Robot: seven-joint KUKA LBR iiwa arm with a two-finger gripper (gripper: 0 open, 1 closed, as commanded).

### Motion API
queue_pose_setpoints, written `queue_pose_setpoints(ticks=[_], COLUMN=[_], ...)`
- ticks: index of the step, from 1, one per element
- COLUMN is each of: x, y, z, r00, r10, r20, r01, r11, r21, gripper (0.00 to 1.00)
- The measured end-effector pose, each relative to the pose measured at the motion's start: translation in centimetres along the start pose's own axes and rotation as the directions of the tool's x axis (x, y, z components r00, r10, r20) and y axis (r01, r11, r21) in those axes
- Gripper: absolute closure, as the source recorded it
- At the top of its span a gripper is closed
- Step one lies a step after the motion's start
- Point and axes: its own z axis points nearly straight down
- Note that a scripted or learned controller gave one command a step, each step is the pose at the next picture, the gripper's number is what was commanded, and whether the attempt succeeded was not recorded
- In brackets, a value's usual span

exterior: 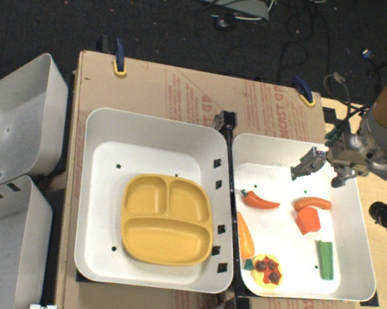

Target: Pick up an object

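My gripper (322,171) hangs open above the far part of the right bin (359,213), its two dark fingers spread wide with nothing between them. Below it in that bin lie a red-orange chilli pepper (261,201), an orange sausage-shaped piece (313,202) and an orange block (309,221) touching it. A green stick (325,258) lies toward the bin's right. An orange carrot (245,236) rests along the left wall, and a small yellow dish with dark red berries (267,269) sits at the near edge.
The left bin (103,172) holds a yellow divided plate (167,219). A black divider (225,191) runs between the bins. Two white tubs (4,156) stand off the bench at the left. Cables lie on the dark floor behind.
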Motion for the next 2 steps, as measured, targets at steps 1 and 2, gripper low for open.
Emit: queue_pose_setpoints(ticks=[1,2], x=[0.0,0.5], y=[0.2,0.8], z=[-0.5,5.7], r00=[1.0,1.0], r10=[-0.002,-0.001], r20=[0.001,0.001], r01=[0.002,0.001], r11=[1.0,1.0], r21=[-0.009,-0.004], gripper=[0.0,0.0])
